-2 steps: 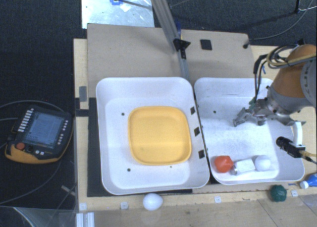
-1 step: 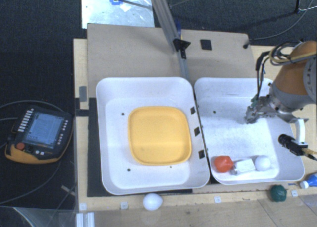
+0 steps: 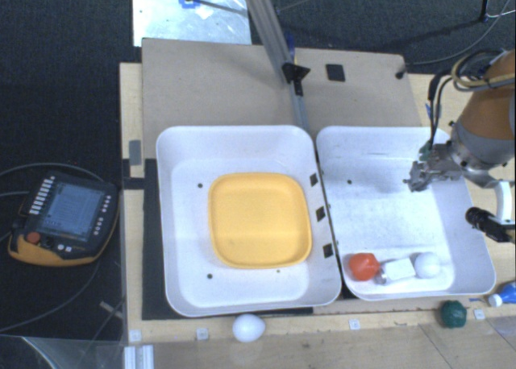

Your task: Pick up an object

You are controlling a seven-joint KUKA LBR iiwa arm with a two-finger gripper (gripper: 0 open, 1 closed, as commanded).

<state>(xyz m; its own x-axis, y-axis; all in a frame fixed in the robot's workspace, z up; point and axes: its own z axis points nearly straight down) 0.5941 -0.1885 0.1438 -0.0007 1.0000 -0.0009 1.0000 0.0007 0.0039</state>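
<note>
White egg-shaped ball (image 3: 248, 328) sits nearest, on the table (image 3: 379, 329) edge outside the bins. Right bin (image 3: 379, 198) holds a red ball (image 3: 362, 266), white block (image 3: 397, 271) and white ball (image 3: 426, 263) along its near wall. Pincer (image 3: 419, 176) hovers farther back, grip state can't tell, nothing held. Red ball looks light, smooth, likely to roll; grip across its middle.

No text, label or number can be read, even on the teach pendant (image 3: 63, 217) screen.
</note>
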